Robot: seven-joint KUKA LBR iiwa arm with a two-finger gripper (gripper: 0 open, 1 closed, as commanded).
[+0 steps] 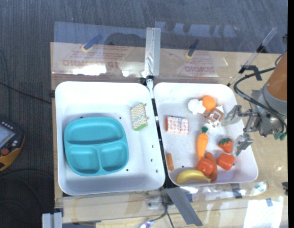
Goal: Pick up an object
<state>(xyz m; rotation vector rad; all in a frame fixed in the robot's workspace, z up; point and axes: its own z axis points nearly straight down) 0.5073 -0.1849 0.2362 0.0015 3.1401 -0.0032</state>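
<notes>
1. The gripper (236, 129) sits at the right side of the frame, over the right edge of the right bin (185, 91). Its two fingers are spread wide, one tip near the upper part of that edge and the other lower down; nothing lies between them.
2. The arm (275, 91) comes in from the right edge of the frame, where its orange band is cut off by the border.
3. A strawberry (225, 145) lies just left of the lower fingertip, close to it; whether they touch cannot be told. An orange-red pepper (225, 161) lies just below the strawberry, near the bin's lower right corner.
4. A small white and orange box-shaped toy (214, 116) lies just left of the upper fingertip, with an orange ball (209, 102) and a white lump (196, 107) beside it further up and left.
5. Near the bin's middle, a carrot (201, 144) points down the frame, and a patterned red-and-white packet (177, 125) lies to its left.
6. Along the bin's lower edge lie a banana (192, 175) and a red pepper (206, 165), touching each other; a brownish piece behind them is partly hidden and hard to name.
7. The left bin (90, 91) holds a teal divided plate (95, 144) and a small patterned sponge-like block (139, 116) near its upper right corner.
8. The wrist parts behind the fingers are a tangle of metal and cable, hard to make out.
</notes>
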